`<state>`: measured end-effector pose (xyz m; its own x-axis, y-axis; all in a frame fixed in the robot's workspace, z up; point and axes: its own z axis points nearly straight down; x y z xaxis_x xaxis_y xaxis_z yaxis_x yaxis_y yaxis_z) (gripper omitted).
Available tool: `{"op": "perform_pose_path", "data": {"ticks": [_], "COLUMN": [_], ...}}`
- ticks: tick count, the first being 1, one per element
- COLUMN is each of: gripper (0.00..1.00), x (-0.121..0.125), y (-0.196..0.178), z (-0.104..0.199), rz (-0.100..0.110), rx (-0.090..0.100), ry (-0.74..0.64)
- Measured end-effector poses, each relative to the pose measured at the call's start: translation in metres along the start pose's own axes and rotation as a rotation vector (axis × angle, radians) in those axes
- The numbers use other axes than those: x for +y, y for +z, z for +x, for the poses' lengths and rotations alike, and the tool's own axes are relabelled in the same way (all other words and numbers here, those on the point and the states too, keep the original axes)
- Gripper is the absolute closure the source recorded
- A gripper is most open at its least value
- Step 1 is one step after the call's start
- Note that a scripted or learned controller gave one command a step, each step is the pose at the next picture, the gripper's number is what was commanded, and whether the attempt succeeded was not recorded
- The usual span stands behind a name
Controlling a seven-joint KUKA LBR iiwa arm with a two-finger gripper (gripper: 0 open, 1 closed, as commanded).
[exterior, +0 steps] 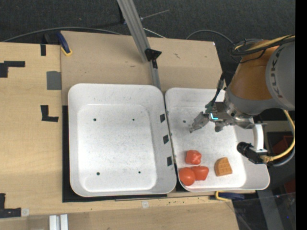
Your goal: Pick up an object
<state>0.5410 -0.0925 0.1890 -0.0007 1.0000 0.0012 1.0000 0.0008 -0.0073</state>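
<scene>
- The gripper (198, 124) hangs over the upper middle of the right bin (192, 97), its two grey fingers spread apart with nothing between them.
- The fingers point toward the left of the view, and bare white floor lies under and around them on all sides.
- Three red objects and one tan one sit in the lower part of the right bin, well apart from the gripper.
- An upper red piece (193, 157) sits alone, just above a red pair: a round red piece (186, 176) close to the bin's lower left corner, touching a second red piece (200, 173) on its right.
- A tan block (223, 166) lies to the right of the reds, with a clear gap on every side and open floor between it and the bin's right rim.
- The round red piece sits tight to the rim where the two bins meet, leaving little room on its left.
- The left bin (76, 128) shows only its speckled white floor.
- A metal rail (136, 25) slants down from the top toward the seam between the bins.
</scene>
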Motion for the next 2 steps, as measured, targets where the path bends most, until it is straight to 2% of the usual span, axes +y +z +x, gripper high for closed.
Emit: {"op": "perform_pose_path", "data": {"ticks": [1,2], "gripper": [0.0,0.0], "x": [0.001,0.002], "y": [-0.003,0.062], "z": [0.0,0.001], "rz": [-0.005,0.001], "rx": [-0.001,-0.001], "ry": [-0.001,0.0]}}
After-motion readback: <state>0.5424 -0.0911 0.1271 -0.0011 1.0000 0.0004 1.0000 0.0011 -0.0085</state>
